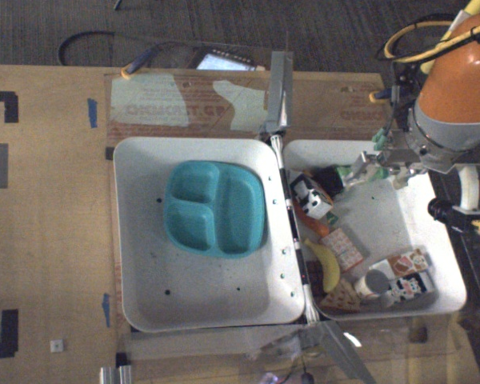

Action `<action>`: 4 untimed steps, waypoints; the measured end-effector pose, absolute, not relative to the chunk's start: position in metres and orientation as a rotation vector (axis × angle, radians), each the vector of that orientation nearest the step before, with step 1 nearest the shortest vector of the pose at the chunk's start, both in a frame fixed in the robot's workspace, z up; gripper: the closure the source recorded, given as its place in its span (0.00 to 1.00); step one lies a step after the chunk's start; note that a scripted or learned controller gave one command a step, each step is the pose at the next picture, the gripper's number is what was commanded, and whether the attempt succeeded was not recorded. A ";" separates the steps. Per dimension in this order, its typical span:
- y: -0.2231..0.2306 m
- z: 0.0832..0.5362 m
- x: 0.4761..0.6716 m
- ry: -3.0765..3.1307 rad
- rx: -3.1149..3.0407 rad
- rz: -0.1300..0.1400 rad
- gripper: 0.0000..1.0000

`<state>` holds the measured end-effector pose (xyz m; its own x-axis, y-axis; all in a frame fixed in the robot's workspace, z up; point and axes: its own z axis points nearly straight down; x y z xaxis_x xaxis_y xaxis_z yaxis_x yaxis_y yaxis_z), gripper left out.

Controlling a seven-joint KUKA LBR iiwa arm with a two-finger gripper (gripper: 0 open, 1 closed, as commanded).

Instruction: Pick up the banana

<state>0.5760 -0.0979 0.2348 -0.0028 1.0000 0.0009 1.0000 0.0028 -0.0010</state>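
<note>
The yellow banana [326, 265] lies in the right bin [400, 214] along its left wall, near the front. It rests between a small patterned box [346, 250] and a pizza-slice toy [342, 296]. The arm's orange and grey wrist [452, 94] hangs over the bin's back right corner. The gripper [366, 169] reaches down toward the bin's back part, well behind the banana and apart from it. Nothing shows between its fingers.
The left bin [136, 238] holds a teal divided plate [216, 208]. In the right bin lie a black and white toy [312, 196], a carrot [316, 222], a grey cup [377, 282] and small cartons [408, 274]. A metal divider [292, 222] separates the bins.
</note>
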 end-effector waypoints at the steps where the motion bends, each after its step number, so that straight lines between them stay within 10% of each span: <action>1: -0.106 0.111 0.534 -2.312 -2.127 -0.001 0.00; 3: -0.108 0.087 0.482 -2.958 -1.083 -0.006 0.00; 4: -0.108 0.098 0.484 -2.962 -1.089 -0.009 1.00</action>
